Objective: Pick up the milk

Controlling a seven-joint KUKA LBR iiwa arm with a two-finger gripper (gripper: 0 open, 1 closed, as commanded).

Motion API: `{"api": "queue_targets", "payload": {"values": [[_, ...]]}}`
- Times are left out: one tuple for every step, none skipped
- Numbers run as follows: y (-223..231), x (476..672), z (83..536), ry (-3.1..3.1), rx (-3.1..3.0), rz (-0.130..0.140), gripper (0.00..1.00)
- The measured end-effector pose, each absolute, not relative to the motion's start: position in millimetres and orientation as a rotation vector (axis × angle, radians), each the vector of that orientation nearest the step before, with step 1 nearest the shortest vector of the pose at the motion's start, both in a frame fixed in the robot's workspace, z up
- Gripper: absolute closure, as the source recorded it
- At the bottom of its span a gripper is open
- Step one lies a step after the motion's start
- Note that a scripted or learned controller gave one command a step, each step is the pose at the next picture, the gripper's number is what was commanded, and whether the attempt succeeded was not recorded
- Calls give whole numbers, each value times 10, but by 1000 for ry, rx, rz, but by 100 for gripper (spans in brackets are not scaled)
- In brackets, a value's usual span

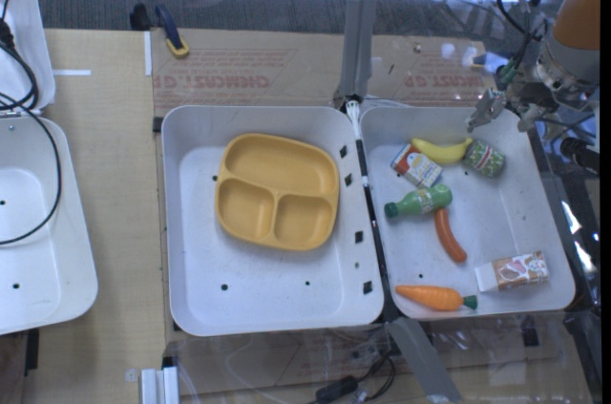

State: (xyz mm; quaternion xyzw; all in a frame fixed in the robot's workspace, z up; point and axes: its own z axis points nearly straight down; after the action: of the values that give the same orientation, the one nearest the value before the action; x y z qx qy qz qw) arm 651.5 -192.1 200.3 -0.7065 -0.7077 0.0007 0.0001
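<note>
Milk (513,272) lies in right bin (558,230), seemingly untouched.

The milk (513,272), a small white carton, lies on its side near the right bin's front-right corner.

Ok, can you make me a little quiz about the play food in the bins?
1. True or false: the yellow divided plate lies in the left bin.
2. Which lies nearest the milk carton: A the carrot, B the banana, C the green can?
3. Fill in: the gripper hangs over the right bin's ____ edge.

Key: 1 true. 2 A. 3 far.
</note>
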Motion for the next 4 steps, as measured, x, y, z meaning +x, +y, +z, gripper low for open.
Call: {"api": "queue_targets", "payload": {"values": [[-2154, 5906, 1434, -2467, -1944, 2, 0], [-2218, 5302, 1255, -2550, -1834, 0, 0], [-2193, 4775, 905, -2683, -1624, -4, 0], [-2199, 4787, 999, -2683, -1631, -5, 100]]}}
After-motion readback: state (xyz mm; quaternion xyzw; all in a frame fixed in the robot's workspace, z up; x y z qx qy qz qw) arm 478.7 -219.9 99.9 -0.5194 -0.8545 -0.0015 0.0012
